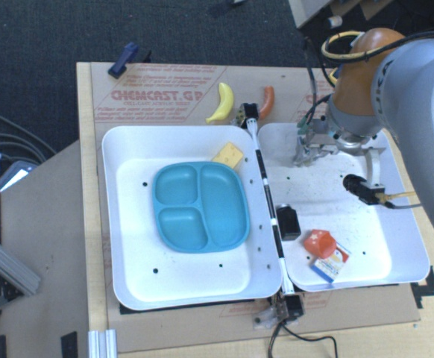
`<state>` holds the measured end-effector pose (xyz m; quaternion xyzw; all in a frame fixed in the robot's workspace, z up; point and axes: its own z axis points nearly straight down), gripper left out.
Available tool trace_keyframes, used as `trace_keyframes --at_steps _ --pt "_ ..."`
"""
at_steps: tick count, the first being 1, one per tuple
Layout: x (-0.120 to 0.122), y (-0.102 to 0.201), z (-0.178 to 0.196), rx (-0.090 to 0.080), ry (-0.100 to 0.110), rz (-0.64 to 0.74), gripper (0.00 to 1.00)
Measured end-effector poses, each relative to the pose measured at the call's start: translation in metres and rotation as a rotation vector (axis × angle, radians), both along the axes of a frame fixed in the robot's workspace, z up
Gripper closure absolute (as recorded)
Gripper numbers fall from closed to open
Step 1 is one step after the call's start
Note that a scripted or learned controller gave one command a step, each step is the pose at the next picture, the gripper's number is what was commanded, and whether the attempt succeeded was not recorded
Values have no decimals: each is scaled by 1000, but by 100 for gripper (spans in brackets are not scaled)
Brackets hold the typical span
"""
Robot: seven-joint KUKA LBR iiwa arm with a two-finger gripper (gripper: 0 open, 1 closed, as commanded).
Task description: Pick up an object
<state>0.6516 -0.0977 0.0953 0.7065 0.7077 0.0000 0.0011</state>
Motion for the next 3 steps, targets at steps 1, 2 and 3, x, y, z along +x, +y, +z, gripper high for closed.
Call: trace_keyframes --at_steps 1,2,3 --pt "0 0 0 0 1 0 0" --pt "-99 -1 -11 3 4 -3 0" --pt "15 3 -10 1 1 -1 0"
